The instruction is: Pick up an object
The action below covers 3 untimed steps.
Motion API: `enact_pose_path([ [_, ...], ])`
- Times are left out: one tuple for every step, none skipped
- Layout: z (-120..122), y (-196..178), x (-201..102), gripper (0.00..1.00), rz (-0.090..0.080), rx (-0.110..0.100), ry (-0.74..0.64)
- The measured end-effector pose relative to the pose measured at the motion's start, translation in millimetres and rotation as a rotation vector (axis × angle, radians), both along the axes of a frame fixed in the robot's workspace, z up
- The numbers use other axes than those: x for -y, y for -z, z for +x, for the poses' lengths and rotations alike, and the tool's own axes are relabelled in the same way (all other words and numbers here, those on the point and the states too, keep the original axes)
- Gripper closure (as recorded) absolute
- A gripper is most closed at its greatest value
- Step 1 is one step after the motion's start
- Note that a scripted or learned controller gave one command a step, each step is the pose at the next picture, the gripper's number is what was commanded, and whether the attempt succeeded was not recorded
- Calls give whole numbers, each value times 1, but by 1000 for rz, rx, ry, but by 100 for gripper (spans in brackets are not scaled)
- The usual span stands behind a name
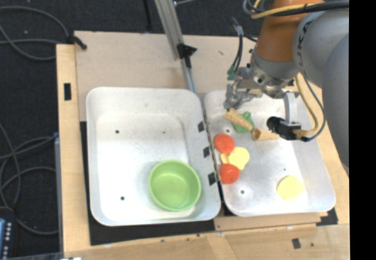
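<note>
**End effector low over the right bin, nothing lifted yet**

While the arm (294, 23) reaches in over the far part of the right bin (311, 194), every object appears to rest on a bin floor, so the pick looks undone. The end effector (238, 95) hangs just above the tan stick-shaped piece (239, 119) and the green piece (242, 122) beside it; whether it touches either is unclear from this slant. How far it is spread I cannot tell, and nothing is visibly held in it.

Other candidates lie nearer the front of the same bin: two red-orange balls (224, 143), a yellow lump (238, 158) between them, and a yellow disc (289, 187) well apart. A green bowl (174, 185) sits in the left bin (111, 106). Judging by position, what is left is closing on something, probably the tan piece, and raising it.
</note>
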State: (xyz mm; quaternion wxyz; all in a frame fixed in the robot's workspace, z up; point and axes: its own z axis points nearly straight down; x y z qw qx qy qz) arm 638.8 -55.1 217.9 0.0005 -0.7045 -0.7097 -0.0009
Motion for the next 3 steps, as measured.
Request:
enact_pose_path([
  [3, 3, -50, 100, 0, -1, 0],
  [5, -9, -92, 100, 0, 1, 0],
  [12, -24, -137, 100, 0, 1, -1],
])
